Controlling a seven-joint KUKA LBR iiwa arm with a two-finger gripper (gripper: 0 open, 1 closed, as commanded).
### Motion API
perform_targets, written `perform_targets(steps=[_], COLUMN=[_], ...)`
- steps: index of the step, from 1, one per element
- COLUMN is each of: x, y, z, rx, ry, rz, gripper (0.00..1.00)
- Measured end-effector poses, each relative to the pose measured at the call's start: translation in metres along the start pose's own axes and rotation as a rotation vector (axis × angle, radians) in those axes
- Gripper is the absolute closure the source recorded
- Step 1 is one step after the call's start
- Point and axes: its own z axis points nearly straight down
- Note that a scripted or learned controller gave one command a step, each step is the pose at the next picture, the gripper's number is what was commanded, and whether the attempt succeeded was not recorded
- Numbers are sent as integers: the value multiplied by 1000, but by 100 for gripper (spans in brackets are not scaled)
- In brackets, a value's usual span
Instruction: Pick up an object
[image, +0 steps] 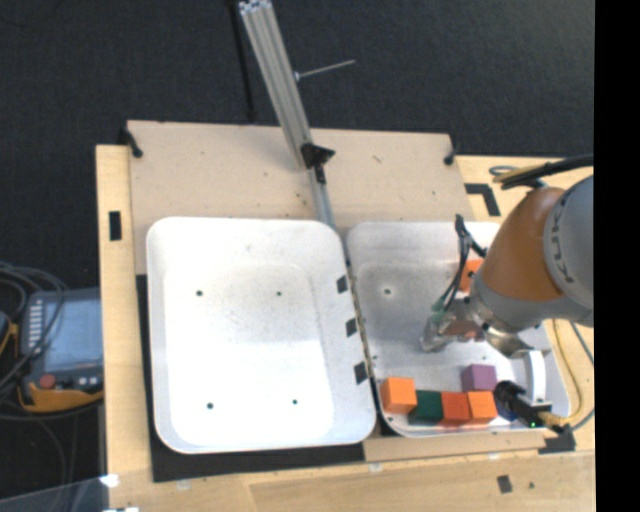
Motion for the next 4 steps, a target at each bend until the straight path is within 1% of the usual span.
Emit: perform_targets(steps=[1,2,3,4], x=[6,4,3,57], y=[-3,-3,-1,-5], z=[-48,-112,-127,-138], rx=[1,-1,4,5], ry=[0,-1,1,4], rz=[-14,-14,-16,-19], gripper=[100,100,100,100])
